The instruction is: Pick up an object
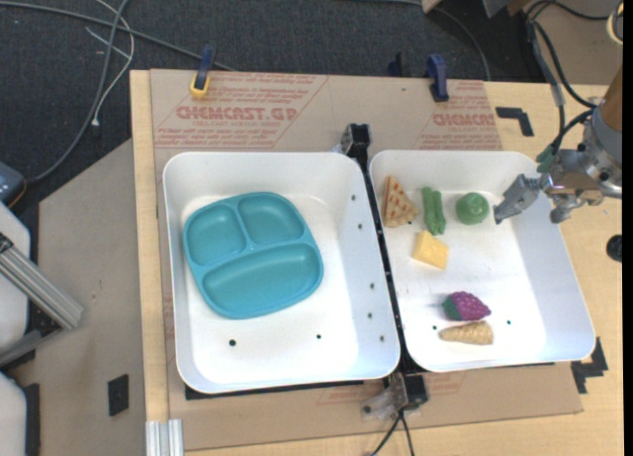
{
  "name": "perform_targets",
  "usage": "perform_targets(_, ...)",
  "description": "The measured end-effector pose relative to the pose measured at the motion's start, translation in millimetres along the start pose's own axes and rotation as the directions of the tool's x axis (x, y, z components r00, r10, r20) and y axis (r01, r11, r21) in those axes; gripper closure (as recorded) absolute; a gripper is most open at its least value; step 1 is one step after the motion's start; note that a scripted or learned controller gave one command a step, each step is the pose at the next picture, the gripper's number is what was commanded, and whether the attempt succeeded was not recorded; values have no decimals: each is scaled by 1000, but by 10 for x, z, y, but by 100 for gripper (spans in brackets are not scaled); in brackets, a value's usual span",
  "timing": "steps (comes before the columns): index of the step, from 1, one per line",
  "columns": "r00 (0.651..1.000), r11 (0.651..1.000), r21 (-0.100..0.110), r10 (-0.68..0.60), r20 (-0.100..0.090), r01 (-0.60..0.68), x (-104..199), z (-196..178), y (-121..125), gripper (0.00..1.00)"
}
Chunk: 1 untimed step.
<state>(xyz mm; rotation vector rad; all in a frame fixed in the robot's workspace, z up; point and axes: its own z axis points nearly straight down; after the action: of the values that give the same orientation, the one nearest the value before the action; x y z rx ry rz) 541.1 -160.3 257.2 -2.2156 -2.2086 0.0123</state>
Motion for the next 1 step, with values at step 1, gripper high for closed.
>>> perform_targets(1,1000,1000,-14,-3,3,3,6,-72,22,0)
